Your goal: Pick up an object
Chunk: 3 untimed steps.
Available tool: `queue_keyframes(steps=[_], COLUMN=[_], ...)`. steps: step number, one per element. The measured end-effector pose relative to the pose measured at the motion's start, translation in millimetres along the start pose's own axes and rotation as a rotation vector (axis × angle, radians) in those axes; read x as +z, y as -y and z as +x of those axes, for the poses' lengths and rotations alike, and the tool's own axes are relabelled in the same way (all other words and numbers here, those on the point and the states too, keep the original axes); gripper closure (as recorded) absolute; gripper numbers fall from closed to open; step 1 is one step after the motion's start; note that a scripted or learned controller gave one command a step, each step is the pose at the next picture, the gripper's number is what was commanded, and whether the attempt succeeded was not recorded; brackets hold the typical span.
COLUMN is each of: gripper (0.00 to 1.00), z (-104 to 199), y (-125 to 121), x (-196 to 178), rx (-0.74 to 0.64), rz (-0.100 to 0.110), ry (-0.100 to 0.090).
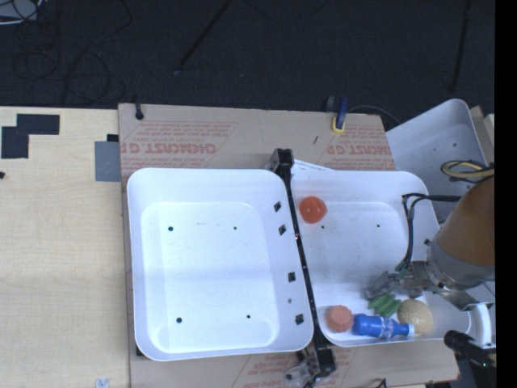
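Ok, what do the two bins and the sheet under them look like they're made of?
Left bin and right bin: seemingly moulded plastic, smooth and slightly glossy, judging by the rounded corners and soft sheen. The sheet underneath looks like plain brown cardboard, matte, with red print across it. None of this is certain from the look alone.

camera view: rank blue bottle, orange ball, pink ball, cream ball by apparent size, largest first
1. blue bottle, the longest by far.
2. cream ball, though the bottle hides part of it.
3. orange ball and pink ball: these look alike, so no ranking. The pink one lies nearer the bin's front edge, which may inflate it.
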<state>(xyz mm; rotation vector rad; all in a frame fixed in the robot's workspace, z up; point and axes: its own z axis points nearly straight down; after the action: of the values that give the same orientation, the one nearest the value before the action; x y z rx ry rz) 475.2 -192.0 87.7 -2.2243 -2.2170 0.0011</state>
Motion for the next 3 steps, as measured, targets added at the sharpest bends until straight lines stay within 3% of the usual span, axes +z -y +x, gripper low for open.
queue_keyframes(steps=[2,3], gripper=[0.00,0.00], z=[0,112], y=[0,0], x=[0,0], rx=[0.000,-0.011], rz=[0.000,0.001], ry=[0.000,-0.004])
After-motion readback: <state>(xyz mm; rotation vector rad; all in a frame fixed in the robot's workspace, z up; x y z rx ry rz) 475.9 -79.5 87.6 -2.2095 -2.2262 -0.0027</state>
